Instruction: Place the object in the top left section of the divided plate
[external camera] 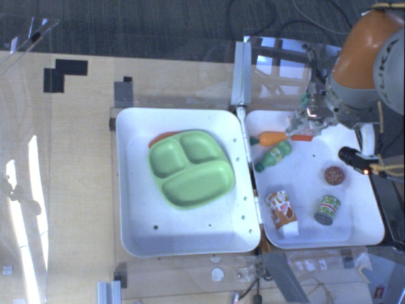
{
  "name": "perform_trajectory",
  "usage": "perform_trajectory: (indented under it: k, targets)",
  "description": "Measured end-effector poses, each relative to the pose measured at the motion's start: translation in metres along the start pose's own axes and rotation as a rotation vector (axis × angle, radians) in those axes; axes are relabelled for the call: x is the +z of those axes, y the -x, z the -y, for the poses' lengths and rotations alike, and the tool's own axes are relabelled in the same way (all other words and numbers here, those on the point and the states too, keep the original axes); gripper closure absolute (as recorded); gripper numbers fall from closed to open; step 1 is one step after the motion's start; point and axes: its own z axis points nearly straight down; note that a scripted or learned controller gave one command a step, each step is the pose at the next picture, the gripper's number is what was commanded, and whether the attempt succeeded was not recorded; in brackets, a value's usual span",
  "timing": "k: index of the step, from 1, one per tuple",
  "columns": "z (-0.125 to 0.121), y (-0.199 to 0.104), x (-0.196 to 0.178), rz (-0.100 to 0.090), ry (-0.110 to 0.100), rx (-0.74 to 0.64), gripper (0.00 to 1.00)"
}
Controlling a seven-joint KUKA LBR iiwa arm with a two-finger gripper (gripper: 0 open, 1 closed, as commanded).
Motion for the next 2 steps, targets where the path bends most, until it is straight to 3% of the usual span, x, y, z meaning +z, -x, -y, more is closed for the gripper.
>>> perform_trajectory:
  k: [1,2]
  targets:
    - [-0.045,-0.05,0.019,-0.003,-0.008,-0.089,1.0]
    - [-0.028,-0.132,-0.018,-0.003,0.0,0.029,1.0]
